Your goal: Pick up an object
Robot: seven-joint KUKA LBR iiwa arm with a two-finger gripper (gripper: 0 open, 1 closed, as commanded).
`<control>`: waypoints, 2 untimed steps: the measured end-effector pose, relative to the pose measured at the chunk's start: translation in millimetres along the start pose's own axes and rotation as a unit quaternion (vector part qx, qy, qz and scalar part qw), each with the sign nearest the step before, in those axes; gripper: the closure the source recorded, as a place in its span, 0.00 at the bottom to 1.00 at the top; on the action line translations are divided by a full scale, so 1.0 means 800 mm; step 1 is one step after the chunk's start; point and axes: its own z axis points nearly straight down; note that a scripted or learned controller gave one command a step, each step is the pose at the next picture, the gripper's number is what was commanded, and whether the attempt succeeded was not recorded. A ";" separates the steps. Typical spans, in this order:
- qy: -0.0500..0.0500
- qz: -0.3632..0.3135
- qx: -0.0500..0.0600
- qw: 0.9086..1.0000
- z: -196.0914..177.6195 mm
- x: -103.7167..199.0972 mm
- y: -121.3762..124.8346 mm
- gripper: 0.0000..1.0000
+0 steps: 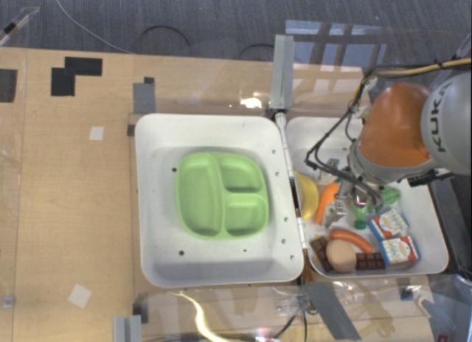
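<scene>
A: Okay, near edge first. What's in front?

B: Right bin (436, 248), near end: a tan bun (341, 257) with a brown chocolate bar (370, 262) touching its right side. A red-orange sausage (352, 239) lies just behind the bun. Right of those, two small cartons (394, 237), one behind the other, almost touching.

A: And the left bin?

B: Left bin (158, 259) holds a green divided plate (221, 194), flat, roughly centred, three compartments.

A: Gripper?

B: Gripper (346, 205) hangs low over the middle of the right bin, just behind the sausage. An orange carrot (329, 199) stands tilted just to its left, and a yellow banana (310, 194) lies beyond that, against the bin's left wall. A small green bottle (360, 220) sits right beside the gripper, toward the cartons.

A: Spread or pinching?

B: Can't tell. The wrist and cables cover it from above. Nothing is visibly held. Whether it touches the carrot or the bottle is also unclear.

A: So the pickable objects?

B: All in the right bin, resting on its floor, clustered in its near half and along the left wall.

A: Farther back?

B: The arm (394, 130), its orange band above the wrist, comes in from the right over the bin's far half. Black cables loop off its left side.
</scene>
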 end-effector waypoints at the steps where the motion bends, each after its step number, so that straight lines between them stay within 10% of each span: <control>1: -0.002 0.081 -0.001 0.997 -0.001 0.024 -0.003 0.00; 2: -0.009 0.087 -0.001 0.996 -0.006 0.074 -0.026 0.00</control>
